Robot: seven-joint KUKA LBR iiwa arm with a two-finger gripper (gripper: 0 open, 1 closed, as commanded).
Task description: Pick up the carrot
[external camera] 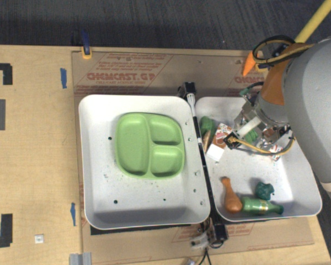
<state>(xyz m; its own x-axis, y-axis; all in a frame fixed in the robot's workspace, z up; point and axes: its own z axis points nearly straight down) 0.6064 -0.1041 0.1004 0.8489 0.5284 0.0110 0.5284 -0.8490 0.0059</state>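
so the desk (33, 148) is the biggest thing here, tan with a cardboard sheet (127, 73) under both bins. my arm (314, 109) comes in from the right and covers the right bin's far right corner. the left bin (94, 164) just has a light green divided plate (150, 144) sitting in the middle. the right bin (298, 175) is where all the clutter is. my claw (262, 134) hangs over its far half, and honestly i can't tell how open it is or whether it has anything, too much stuff tangled there. the carrot (230, 195) is well away from it, lying on the bin floor near the front edge, thin end pointing toward the back. a green bottle (262, 207) lies just beside its fat end, with a dark green lump (264, 190) right behind that. up by the divider there's another green thing (207, 125), a small printed packet (224, 131) and a white card (214, 152).
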